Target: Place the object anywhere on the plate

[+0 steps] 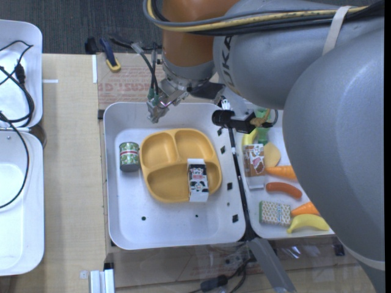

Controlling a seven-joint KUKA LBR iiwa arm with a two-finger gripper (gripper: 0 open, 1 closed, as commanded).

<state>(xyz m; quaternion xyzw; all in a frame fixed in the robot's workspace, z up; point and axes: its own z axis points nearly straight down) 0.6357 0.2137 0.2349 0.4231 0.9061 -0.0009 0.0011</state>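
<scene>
Hanging over the far rim of the left bin [116,163], the tool [156,110] is seen just beyond the far-left edge of the yellow divided plate [165,157]. Nothing is visible between its tips; whether they are spread or closed cannot be told at this angle and size.

A small milk carton [197,180], white with a cow print, is found on the plate's near-right part, across the near compartment's right edge. It appears to lie with its long axis running near to far. From the tool it lies nearward and to the right, across the plate.

A small green-labelled can [129,156] stands upright in the bin, just left of the plate and touching or nearly touching its rim. It lies nearward and slightly left of the tool, and is the closer of the two items.

In the right bin [259,227] toy foods are noted, among them a carrot [282,172], a sausage [284,190] and a banana [310,223].

Judgement: if the carton is the object meant, the placement looks made. If the can is meant, a short nearward descent is called for, with a risk of the plate rim being nudged.
</scene>
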